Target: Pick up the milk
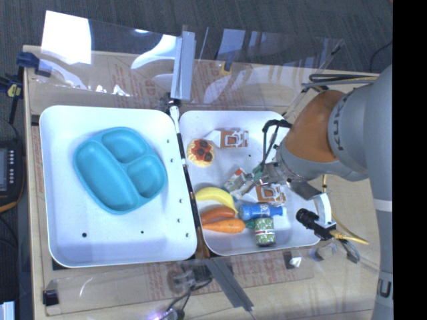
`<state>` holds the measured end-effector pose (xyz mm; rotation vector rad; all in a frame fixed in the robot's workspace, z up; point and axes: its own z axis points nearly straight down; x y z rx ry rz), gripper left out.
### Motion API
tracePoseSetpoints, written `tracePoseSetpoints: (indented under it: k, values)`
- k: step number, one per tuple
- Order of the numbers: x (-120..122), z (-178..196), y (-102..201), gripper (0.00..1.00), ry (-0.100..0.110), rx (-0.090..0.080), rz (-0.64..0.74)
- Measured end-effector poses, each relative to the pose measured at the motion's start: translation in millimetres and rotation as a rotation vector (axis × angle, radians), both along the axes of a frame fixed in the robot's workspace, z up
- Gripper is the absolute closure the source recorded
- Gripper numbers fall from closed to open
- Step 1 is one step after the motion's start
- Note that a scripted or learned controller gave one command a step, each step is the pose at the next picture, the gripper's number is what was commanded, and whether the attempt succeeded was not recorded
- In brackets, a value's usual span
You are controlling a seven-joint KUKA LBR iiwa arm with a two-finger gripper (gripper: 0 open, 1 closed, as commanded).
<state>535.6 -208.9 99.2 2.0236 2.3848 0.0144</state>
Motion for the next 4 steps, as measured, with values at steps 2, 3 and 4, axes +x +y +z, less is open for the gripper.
tracePoseSetpoints:
  k: [2, 3, 4]
  values:
    - [1, 11, 0, 0.0, -0.001, 0.0, 0.007]
    - [-7, -6, -1, 0.0, 0.015, 0.001, 0.015]
    - [-7, 4, 0, 1.0, 0.016, 0.001, 0.019]
